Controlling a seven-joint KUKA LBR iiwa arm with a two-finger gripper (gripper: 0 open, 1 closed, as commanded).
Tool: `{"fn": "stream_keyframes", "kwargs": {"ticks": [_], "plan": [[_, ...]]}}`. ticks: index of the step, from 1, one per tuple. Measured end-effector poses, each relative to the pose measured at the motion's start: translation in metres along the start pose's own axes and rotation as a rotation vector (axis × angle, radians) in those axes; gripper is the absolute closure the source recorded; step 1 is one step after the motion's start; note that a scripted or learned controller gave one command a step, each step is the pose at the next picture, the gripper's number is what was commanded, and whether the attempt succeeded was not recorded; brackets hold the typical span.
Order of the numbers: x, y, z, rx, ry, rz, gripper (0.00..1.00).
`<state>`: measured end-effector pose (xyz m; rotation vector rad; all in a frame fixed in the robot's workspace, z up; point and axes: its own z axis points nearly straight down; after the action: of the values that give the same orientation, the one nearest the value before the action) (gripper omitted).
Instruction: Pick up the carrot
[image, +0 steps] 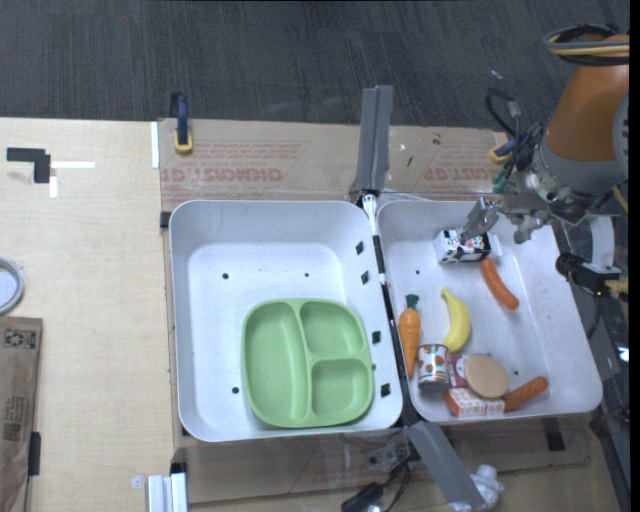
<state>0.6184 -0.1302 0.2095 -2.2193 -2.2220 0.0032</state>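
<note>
Two white bins side by side, left bin (200, 300) holding a green divided plate (308, 362), right bin (560, 310) crowded with arm (585, 120) looming at 1 o'clock. Gripper (483, 215) parked at 12 o'clock of that bin over a black-and-white toy (463, 246), can't tell if apart or together. Carrot (409, 338) jammed against the 9 o'clock wall beside a banana (456, 320) and a can (433, 365), plus two orange sausages (498, 284) (524, 393) as lookalikes, so probably easy to clip the wall or grab the wrong orange thing.

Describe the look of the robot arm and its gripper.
The arm is grey with a broad orange band above the wrist, its top segment rounded. Dark cables loop along its left side, with small yellow and blue fittings. The gripper is a slim grey metal piece below the wrist.
</note>
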Motion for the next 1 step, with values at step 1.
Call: {"fn": "stream_keyframes", "kwargs": {"ticks": [1], "plan": [[0.0350,-0.0785,0.0976,0.002,0.001,-0.062,0.00]]}}
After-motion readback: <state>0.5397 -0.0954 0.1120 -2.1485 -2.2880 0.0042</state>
